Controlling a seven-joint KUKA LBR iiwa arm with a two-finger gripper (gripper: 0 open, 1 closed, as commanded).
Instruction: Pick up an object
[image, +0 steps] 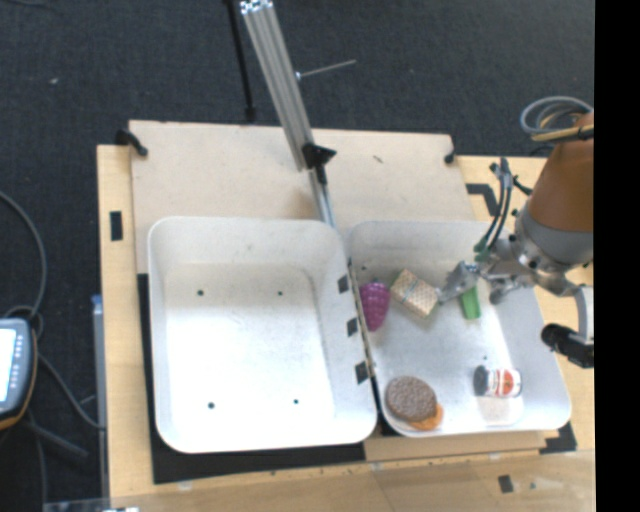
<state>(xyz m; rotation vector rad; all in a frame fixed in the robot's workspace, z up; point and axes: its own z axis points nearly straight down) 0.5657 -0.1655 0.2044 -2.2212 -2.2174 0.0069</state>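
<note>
Nearest cam: brown round pad (412, 398) w/ orange edge, front of right bin (535, 415), just beside divider betw bins. Right of it, at front-right corner: small clear bottle (497, 383) w/ red and dark bits, lying down, close to bin's front wall. Further back, near divider: purple cup-like item (374, 303), tilted. Just right of that, apart by a small gap: tan speckled block (415, 294), sitting at an angle. Right again: green stick-like piece (470, 303), upright-ish in view, directly under gripper (470, 280). Gripper low over mid-back of right bin, betw block and green piece; can't tell whether clenched or released, nothing clearly seen betw its tips. Arm (560, 205) w/ orange band coming in from right edge, cables looping above it. Left bin (250, 335) alongside, white, dark specks on floor. Metal rail (285, 95) slanting up from back of bins. Bench (290, 170) tan board, dark carpet around. Handheld pendant (12, 365) at far left, cable trailing.
</note>
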